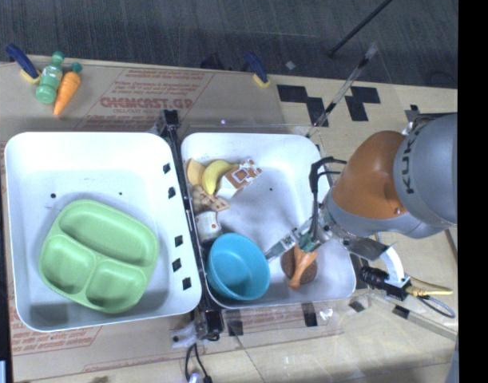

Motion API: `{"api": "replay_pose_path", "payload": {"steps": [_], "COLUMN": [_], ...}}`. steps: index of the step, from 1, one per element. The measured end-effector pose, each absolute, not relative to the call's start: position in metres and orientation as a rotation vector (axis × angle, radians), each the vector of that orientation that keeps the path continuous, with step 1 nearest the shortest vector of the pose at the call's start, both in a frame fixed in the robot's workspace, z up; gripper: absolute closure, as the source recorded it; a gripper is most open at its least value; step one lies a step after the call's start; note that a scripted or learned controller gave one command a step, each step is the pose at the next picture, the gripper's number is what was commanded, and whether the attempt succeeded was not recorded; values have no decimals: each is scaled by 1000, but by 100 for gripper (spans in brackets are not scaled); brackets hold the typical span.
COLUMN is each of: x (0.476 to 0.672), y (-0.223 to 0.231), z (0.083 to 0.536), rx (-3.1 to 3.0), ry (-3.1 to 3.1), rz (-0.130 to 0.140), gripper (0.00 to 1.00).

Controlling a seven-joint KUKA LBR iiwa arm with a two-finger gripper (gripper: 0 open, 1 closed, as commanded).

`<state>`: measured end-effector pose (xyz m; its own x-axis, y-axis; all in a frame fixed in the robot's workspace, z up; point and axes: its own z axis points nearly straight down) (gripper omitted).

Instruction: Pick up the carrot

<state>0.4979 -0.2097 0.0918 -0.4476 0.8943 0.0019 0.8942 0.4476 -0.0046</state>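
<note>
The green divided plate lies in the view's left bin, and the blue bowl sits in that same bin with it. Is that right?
Not quite. The green divided plate does lie in the left bin, but the blue bowl sits in the right bin, as the camera view shows.

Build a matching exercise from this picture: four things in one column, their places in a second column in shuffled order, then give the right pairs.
Things:
1. green divided plate
2. blue bowl
3. banana
4. carrot

Places:
A. upper left part of the right bin
B. in the left bin
C. right bin, at the gripper
D. near edge of the right bin, by the divider

Pairs: 1-B, 2-D, 3-A, 4-C
</note>
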Motion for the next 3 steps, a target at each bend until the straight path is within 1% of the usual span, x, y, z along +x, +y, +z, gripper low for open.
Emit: {"api": "replay_pose_path", "payload": {"steps": [1,2,3], "x": [500,566,573], "y": [-210,-135,-173], "z": [103,203,248], "rx": [-1639,-1942,-1316], "ry": [-2680,-2469,-2855], "rz": [4,3,7], "gripper": [100,100,100]}}
